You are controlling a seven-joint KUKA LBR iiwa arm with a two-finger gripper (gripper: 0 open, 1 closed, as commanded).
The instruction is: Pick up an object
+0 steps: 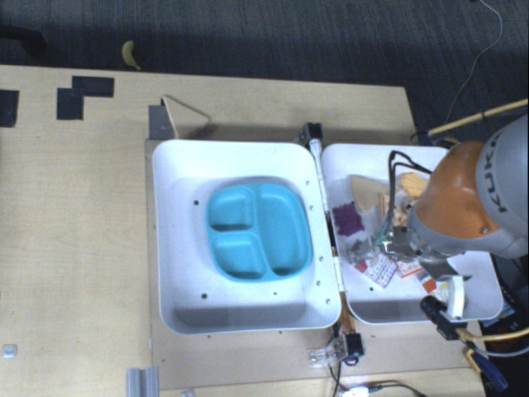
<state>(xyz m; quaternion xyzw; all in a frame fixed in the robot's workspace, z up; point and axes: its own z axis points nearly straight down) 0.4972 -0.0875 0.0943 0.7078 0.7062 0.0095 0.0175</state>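
Arm: the grey arm with its orange band (pixel 453 195) reaches in from the right and hangs over the right bin (pixel 488 300).
Tool: the tool (pixel 388 240) sits low among the clutter at the middle of the right bin; how it is set I cannot tell, the wrist covers it.
Objects: a purple piece (pixel 348 218) lies just left of the tool; a red-and-white printed packet (pixel 382 271) lies just below it, toward the near wall; a tan card-like piece (pixel 366 190) lies beyond, toward the far wall.
Key relation: the nearest candidates lie left of and in front of the tool, very close, so the pick likely needs a short drop, not a traverse.
Left bin: the left bin (pixel 178 222) carries a blue divided tray (pixel 258 230), well apart from the tool.
Desk: the desk (pixel 74 238) bears both bins.
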